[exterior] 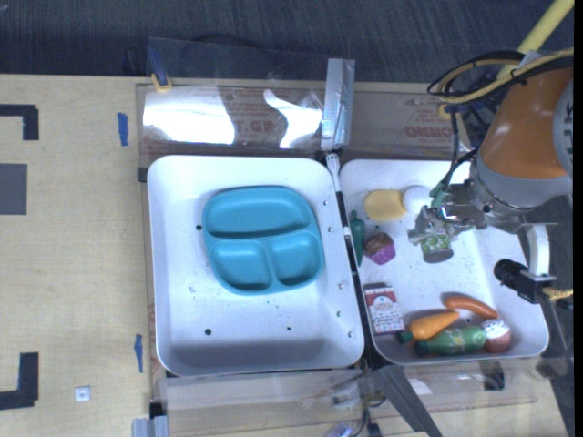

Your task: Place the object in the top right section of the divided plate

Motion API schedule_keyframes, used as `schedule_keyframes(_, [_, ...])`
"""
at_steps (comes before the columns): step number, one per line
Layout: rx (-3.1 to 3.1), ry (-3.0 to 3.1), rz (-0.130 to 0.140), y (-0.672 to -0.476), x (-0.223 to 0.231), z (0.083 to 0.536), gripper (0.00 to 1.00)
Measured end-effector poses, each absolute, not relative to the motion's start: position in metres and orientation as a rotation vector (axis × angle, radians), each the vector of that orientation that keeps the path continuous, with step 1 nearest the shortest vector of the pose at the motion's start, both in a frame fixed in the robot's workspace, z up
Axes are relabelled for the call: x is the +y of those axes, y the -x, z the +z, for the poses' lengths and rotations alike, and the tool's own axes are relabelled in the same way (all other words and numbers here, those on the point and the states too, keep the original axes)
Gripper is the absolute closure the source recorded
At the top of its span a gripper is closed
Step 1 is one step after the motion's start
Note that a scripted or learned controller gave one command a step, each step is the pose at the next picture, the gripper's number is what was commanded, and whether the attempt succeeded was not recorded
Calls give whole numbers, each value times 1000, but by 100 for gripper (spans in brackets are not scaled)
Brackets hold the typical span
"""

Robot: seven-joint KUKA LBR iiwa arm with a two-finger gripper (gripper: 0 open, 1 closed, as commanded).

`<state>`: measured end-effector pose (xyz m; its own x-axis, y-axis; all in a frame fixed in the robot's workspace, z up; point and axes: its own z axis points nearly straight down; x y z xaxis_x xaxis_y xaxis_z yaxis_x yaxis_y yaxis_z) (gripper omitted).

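- Here, two shallow white bins sit side by side on a pale wooden bench (64, 271); the left bin (173, 335) holds a blue divided plate (262, 238), the right bin (528, 335) a scatter of small objects.
- The divided plate lies flat near the centre of the left bin, with one long section along its far side and two smaller sections along its near side; all three sections show bare blue.
- The grey arm with its orange band (528, 126) reaches in from the right, over the far right part of the right bin.
- The gripper (437, 235) points down above the right bin's floor; whether its jaws are wide or narrow cannot be told, since the tips merge with a small grey-green item beneath them.
- In the right bin: a yellow lemon-like piece (385, 205) beside a white rounded piece (414, 195) at the far side; a purple object (380, 248) just beside a dark green object (356, 239) near the divider wall.
- Along the near side: a small red-and-white box (383, 309), an orange carrot (430, 325), a green bottle-shaped item (458, 339), and an orange-red elongated piece (471, 305), clustered close together.
- A clear plastic sheet (237, 116) lies beyond the bins, reflecting light.
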<state>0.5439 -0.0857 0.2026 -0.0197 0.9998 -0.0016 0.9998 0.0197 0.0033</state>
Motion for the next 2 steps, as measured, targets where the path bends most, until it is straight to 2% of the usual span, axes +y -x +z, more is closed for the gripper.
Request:
schedule_keyframes(1, [2362,-2071,0,-480,-58,226,100])
schedule_keyframes(2, [2793,-1434,1,-529,-7,184,100])
